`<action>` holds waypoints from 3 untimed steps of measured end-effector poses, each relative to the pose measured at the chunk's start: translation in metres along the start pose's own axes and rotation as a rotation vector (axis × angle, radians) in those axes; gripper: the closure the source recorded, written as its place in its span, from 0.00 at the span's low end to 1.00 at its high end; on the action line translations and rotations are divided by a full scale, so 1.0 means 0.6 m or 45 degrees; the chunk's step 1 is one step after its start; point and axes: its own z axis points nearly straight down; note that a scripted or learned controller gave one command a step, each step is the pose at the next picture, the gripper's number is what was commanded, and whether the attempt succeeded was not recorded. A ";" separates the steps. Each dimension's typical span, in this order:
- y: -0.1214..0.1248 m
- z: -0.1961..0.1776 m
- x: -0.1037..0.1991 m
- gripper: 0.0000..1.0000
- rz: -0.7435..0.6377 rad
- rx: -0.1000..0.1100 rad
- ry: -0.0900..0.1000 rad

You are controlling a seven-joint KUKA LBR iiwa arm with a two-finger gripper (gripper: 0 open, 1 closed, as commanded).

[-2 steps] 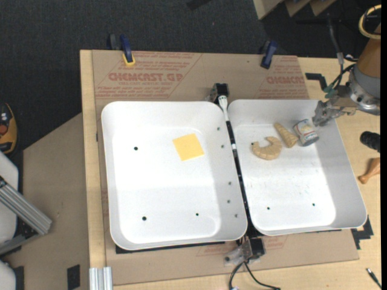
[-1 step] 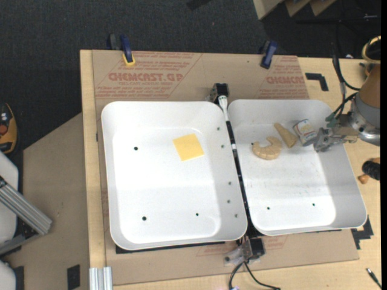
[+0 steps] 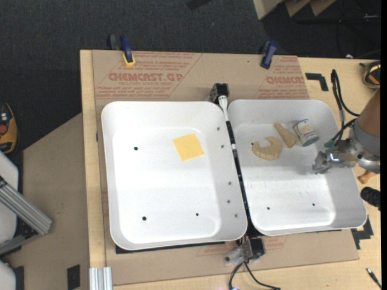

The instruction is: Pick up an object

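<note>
A flat yellow square lies in the left bin, a little above its middle. In the right bin a tan curved piece rests at upper left, a tan stick-shaped piece lies beside it, and a small silver can leans on its side against the stick. My gripper hangs over the right bin's right side, below and right of the can, apart from it. Nothing shows between its tips.
Both bins sit on a brown cardboard sheet held by a blue and yellow clamp and a blue clamp at the back. Black cables run by the right bin's far corner. A metal rail lies left of the bench.
</note>
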 end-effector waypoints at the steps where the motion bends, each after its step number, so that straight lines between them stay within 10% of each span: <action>1: -0.066 0.015 0.000 1.00 -0.001 -0.002 0.000; 2: 0.032 -0.089 0.074 1.00 -0.011 -0.019 -0.007; 3: 0.043 0.045 0.189 1.00 -0.010 -0.001 0.001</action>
